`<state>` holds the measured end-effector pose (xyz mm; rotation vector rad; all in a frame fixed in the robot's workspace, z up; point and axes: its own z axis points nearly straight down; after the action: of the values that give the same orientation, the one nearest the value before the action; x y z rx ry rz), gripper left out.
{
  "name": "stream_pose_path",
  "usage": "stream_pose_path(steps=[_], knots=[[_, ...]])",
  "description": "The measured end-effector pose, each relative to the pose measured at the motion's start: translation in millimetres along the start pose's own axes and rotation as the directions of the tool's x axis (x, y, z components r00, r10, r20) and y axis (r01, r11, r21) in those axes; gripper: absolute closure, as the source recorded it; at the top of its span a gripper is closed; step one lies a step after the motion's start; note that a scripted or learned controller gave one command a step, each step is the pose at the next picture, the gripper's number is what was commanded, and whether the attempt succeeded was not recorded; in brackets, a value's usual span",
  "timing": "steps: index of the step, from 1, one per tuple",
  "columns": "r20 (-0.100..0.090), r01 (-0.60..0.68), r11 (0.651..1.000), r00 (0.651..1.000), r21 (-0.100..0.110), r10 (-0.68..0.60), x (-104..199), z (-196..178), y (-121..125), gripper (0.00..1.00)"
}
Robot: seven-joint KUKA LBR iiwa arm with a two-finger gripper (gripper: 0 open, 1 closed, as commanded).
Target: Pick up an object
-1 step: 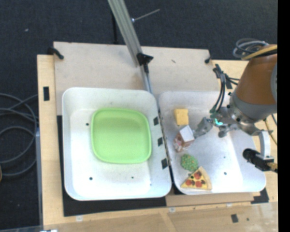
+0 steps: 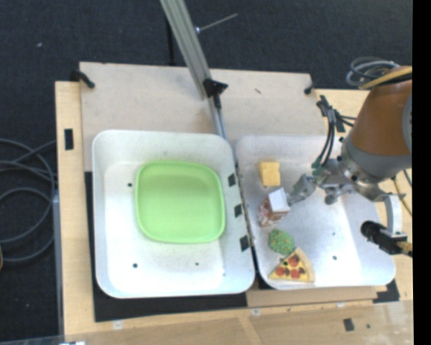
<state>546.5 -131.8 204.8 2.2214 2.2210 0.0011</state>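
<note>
Two shallow white bins sit side by side on a bench, seen from above at a slant. The left bin [image 2: 111,192] holds a square green plate [image 2: 180,201], lying flat near its middle.

The right bin [image 2: 345,257] holds four small things, all along its left side. A yellow block [image 2: 269,172] lies farthest from the viewer. Just below it is a small white and red carton [image 2: 276,204], tilted. Below that is a green broccoli piece [image 2: 281,241], and nearest the viewer a toy pizza slice [image 2: 292,267], which touches or nearly touches the broccoli.

The grey arm, with its orange band, reaches in from the right over the right bin. The gripper [image 2: 303,188] points left, just beside the carton's right edge. Its fingers look dark and blurred, so I cannot tell how wide they stand, and nothing can be seen between them.

The carton seems the likely target, being closest to the gripper. To pick it well, the fingers would need to straddle the carton's narrower sides and come down squarely over its middle, not its edge. Because the carton is tilted, a grip from one side may push it toward the bin wall or into the block. The broccoli and pizza slice lie close together, so either would be harder to take alone.
</note>
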Motion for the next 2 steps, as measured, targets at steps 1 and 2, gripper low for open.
stream_pose_path(steps=[1, 2], knots=[[0.0, -0.001, 1.0, 1.0, 0.005, 0.001, -3, 62, 0, 0.0], [0.001, -0.001, 1.0, 1.0, 0.002, 0.001, -3, 105, 0, 0.0]])
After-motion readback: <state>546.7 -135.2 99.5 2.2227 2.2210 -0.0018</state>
